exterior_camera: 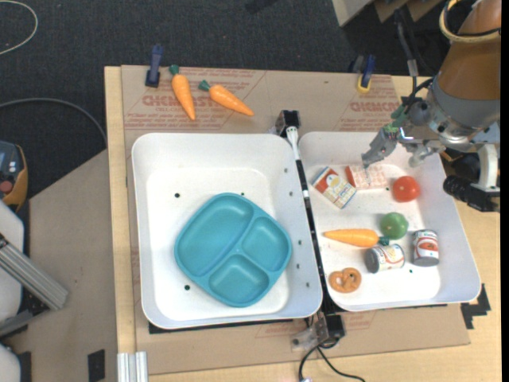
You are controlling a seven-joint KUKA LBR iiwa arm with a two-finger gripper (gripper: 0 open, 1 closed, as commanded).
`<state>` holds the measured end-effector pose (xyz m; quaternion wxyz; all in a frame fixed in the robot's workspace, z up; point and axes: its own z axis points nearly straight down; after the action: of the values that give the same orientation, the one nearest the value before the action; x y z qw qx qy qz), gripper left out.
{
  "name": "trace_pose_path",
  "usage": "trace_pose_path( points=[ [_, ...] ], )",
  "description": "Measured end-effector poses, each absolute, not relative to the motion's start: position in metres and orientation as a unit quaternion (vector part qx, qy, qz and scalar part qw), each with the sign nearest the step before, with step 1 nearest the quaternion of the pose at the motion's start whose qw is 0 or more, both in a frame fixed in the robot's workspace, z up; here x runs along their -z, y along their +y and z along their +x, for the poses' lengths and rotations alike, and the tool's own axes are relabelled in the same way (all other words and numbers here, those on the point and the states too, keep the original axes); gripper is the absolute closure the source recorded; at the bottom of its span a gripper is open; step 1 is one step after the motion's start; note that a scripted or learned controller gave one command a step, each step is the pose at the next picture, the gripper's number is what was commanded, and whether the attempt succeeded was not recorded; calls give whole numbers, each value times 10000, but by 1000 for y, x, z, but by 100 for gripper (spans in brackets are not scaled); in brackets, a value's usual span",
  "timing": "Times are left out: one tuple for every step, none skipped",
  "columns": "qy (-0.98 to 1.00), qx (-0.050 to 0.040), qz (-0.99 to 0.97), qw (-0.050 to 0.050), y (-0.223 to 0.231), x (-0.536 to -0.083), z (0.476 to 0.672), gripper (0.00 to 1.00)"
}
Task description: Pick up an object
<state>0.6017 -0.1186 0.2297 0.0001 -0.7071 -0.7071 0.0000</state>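
My gripper (pixel 396 154) hangs open over the far part of the right bin (pixel 457 281), its two fingers spread wide with nothing between them. Just below its left finger (pixel 375 151) lie a pink and white packet (pixel 367 177) and a small red and white carton (pixel 334 188). A red tomato (pixel 406 188) sits under the right finger. Nearer the front are a green apple (pixel 393 224), an orange carrot (pixel 350 236), two small cans (pixel 386 257) (pixel 426 247) and a pretzel (pixel 344 279).
The left bin (pixel 151 213) holds a blue divided plate (pixel 232 249). Two more carrots (pixel 184 95) (pixel 227 98) lie on the cardboard behind the bins, outside them. Clamps (pixel 153 64) (pixel 365 72) grip the board's far edge.
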Motion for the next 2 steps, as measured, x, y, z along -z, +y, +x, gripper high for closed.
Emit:
trace_pose_path(
  points=[
    [-7048,-14,-7094,12,-178,-234,550,0],
    [-7043,-19,-7099,33,-222,-185,475,0]
  ],
)
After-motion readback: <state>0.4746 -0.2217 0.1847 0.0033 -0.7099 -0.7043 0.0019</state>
